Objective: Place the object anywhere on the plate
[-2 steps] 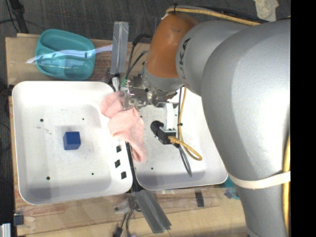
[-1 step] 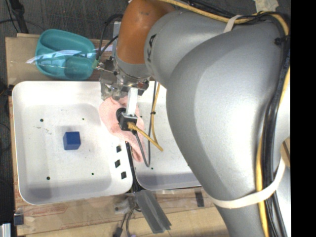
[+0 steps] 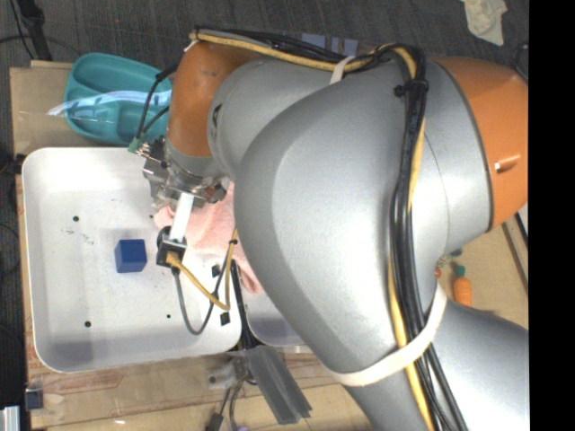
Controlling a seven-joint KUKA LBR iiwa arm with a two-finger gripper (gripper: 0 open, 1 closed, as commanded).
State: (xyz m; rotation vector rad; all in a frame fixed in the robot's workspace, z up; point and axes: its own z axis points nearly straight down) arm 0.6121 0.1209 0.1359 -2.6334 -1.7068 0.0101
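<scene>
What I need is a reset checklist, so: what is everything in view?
blue cube: one, blue, on the left bin's floor, apart from the gripper
pink item: one, pink, left bin's right side, partly under the arm; plate or cloth, cannot tell
left bin: one, white
right bin: one, white, mostly behind the arm
teal container: one, beyond the left bin
crumpled cloth: one, white, floor
arm: one, grey and orange
gripper: one, above the pink item
</scene>
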